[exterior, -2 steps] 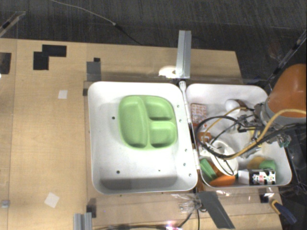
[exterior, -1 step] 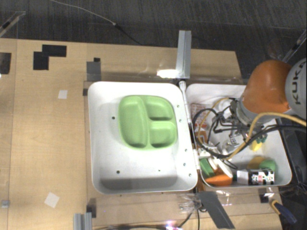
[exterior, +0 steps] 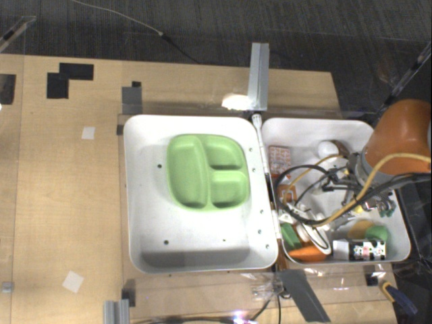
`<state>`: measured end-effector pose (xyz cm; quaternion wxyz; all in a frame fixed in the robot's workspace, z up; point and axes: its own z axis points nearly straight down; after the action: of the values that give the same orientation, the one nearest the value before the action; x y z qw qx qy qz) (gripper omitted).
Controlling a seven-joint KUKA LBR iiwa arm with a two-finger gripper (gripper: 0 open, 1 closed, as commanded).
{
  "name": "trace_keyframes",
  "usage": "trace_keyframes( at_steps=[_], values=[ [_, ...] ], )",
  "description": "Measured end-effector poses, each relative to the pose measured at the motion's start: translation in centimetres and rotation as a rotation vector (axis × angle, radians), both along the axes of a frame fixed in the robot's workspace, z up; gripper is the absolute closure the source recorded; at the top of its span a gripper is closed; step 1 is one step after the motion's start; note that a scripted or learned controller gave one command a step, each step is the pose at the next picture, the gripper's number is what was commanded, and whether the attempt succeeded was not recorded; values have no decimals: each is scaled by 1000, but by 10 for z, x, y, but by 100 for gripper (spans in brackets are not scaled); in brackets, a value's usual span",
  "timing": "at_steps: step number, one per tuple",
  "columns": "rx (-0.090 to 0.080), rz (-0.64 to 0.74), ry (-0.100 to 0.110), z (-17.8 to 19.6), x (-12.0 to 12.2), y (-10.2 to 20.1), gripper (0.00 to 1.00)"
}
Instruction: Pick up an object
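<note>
One green tray [exterior: 206, 171] in left bin [exterior: 145, 248] — long axis runs left-right; gripper [exterior: 337, 181] over right bin [exterior: 403, 245].

tray [exterior: 206, 171] lt green | bins [exterior: 145, 201] white | bench [exterior: 61, 201] tan wood

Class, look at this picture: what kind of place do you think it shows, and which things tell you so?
Probably a robotics lab test bench: two white bins fixed to a wooden bench, a cabled robot arm reaching into the right one, and a green divided tray.

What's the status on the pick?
End effector down in right bin, buried in cables. No object seen held. Green divided tray sits in left bin. Clutter crowds right bin's front.
</note>
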<state>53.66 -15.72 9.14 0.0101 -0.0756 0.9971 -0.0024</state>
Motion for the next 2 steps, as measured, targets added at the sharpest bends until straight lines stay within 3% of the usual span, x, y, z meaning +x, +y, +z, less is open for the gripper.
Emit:
trace_keyframes(
  at_steps=[1,2],
  values=[
    [-4,7,-22,15,7,1,100],
    [-5,289,6,99,45,-49,100]
  ],
)
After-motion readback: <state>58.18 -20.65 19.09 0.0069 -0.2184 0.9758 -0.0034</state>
